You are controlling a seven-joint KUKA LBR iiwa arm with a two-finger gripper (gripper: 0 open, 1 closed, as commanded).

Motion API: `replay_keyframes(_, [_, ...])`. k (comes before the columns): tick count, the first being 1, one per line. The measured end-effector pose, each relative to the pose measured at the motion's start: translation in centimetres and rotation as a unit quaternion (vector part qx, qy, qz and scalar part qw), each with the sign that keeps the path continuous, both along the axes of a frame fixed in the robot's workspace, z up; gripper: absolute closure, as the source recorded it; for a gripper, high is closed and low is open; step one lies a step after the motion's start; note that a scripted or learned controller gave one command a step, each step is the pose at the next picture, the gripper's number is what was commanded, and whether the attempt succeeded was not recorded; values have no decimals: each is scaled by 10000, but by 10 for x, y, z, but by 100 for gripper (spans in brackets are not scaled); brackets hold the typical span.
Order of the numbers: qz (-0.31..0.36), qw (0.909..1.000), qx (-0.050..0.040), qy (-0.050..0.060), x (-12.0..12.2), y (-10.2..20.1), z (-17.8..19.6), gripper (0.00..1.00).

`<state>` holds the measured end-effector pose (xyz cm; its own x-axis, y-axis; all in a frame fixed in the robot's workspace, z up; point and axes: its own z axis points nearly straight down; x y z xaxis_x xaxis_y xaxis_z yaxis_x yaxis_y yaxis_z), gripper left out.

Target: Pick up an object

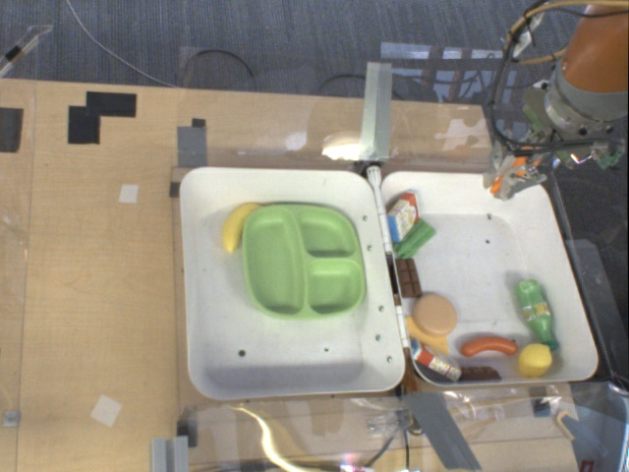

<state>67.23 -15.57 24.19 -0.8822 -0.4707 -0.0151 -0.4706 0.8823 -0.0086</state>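
Pale wood worktop [88, 293] carries two shallow white bins side by side, with dark carpet beyond its far edge. At the far right corner the arm [590, 67] hangs over the far rim of the right bin [482, 254]; its end effector [511, 177] shows orange tips, but whether these stand wide or narrow I cannot tell, and nothing visibly sits between them.

Candidates for picking crowd the right bin's near edge and its side next to the left bin: a green bottle [534, 308], a yellow lemon [535, 360], a red sausage [488, 345], a round tan bun [434, 315], a green packet [414, 238] and a red-and-white carton [403, 207]. Such crowding against the walls is the likely trouble: a descent could catch the rim, or nudge a neighbour and close on nothing, and rounded things may roll away.

In the left bin [211, 352] lies a green divided tray [300, 261], with a banana [234, 226] tucked against its far left edge.
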Motion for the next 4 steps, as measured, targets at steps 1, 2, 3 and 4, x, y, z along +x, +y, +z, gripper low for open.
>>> replay_keyframes(1, [-151,9999,19,8,-1,84,35,100])
replay_keyframes(2, [-784,9969,22,34,-74,113,35,100])
replay_keyframes(3, [-512,9987,11,28,-146,119,48,100])
replay_keyframes(4, [1504,9886,-14,60,-161,49,-27,100])
